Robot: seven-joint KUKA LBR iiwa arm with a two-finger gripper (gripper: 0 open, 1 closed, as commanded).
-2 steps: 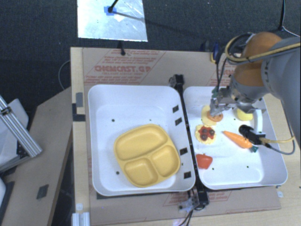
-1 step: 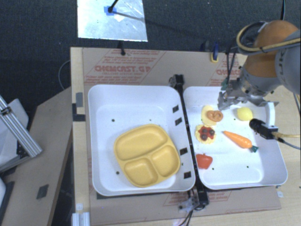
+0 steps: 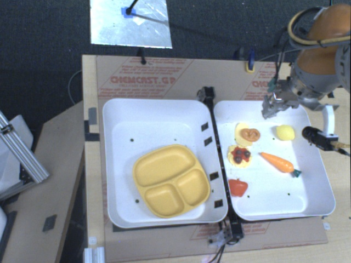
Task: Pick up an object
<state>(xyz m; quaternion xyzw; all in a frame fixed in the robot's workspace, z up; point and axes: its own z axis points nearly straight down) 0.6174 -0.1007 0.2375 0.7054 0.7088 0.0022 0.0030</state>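
On the left, a white bin (image 3: 118, 147) is seen holding a yellow tray (image 3: 171, 179) with three compartments, set toward the bin's near right part. Beside it, touching along a black-clipped seam, a second white bin (image 3: 315, 193) is placed. Within this right bin, a red piece (image 3: 237, 187) is found nearest the front left, close to the seam. Behind it, a small yellow disc with dark red berries (image 3: 241, 155) is laid, and just behind that, touching or nearly touching it, another yellow disc with an orange top (image 3: 248, 134). Further right, an orange carrot (image 3: 278, 162) is laid at a slant, its green tip pointing to the near right. A pale yellow lemon (image 3: 284, 132) is seen behind the carrot, apart from it. Over the bin's far edge the gripper (image 3: 271, 107) is hung, above and behind the discs, with nothing seen between its fingers; whether they are apart or together cannot be told.
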